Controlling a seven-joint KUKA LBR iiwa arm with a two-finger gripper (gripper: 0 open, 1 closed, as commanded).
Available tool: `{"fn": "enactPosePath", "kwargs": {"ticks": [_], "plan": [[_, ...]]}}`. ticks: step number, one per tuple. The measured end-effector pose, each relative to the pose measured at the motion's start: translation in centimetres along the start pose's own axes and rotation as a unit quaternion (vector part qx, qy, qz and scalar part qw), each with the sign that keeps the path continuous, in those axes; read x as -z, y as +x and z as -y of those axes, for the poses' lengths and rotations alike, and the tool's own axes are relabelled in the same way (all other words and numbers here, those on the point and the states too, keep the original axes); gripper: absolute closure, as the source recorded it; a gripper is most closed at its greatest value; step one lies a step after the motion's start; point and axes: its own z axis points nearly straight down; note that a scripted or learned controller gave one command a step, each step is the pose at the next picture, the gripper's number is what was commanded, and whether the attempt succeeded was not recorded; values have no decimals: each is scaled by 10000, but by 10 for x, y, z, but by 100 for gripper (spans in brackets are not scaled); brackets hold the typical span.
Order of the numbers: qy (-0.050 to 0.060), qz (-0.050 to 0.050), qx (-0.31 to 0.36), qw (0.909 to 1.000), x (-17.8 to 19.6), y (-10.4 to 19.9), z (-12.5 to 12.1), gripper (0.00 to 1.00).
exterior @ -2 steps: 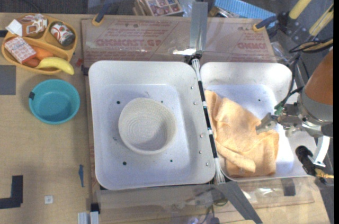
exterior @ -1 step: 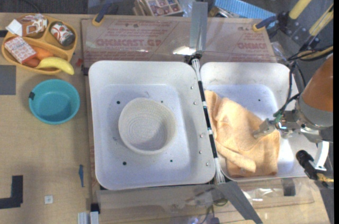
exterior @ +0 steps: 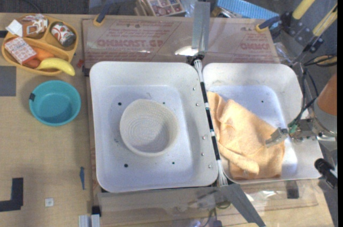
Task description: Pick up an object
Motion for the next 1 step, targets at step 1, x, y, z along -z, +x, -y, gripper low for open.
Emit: {"fn": "enactPosePath", "kwargs": {"ticks": [1], "plan": [[-71,32,601,9982,-14,47,-62,0]]}}
